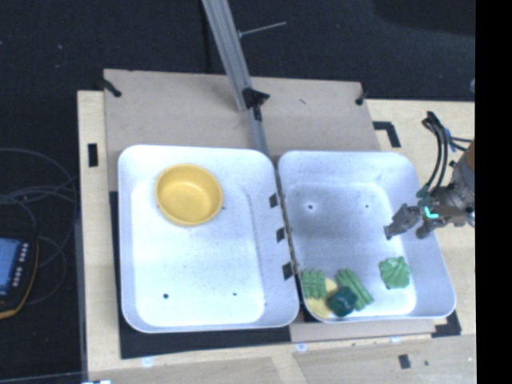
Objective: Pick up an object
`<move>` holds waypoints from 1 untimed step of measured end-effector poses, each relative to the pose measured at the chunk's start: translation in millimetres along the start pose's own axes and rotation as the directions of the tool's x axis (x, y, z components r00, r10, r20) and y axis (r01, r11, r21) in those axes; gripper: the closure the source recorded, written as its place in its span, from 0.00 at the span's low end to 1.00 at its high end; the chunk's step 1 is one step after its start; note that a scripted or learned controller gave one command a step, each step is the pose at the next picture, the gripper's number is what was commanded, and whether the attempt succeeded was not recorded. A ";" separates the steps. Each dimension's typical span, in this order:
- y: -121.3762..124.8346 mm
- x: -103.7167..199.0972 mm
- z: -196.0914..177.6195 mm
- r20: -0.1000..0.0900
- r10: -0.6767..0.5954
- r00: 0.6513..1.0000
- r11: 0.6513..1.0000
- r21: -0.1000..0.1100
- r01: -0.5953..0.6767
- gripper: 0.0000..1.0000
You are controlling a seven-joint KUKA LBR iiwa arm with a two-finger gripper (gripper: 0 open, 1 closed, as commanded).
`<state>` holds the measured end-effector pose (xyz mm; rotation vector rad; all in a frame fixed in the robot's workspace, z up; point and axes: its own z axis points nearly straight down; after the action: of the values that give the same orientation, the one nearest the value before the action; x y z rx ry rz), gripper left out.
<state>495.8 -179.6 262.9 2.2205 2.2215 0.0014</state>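
Nearest the lens, two white bins sit side by side: the left bin holds a yellow bowl in its far corner, and the right bin keeps a cluster at its near edge, namely a green block, a ridged green piece, a dark teal lump and, apart to the right, a small green toy. Over that bin's right rim hangs the gripper, fingers spread apart and gripping nothing. I judge the pick not yet begun; descent, closing and lifting all remain
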 end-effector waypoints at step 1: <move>0.0 0.0 0.0 0.000 0.000 1.000 1.000 0.000 0.000 0.00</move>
<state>495.7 -179.6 262.9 2.2205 2.2215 0.0013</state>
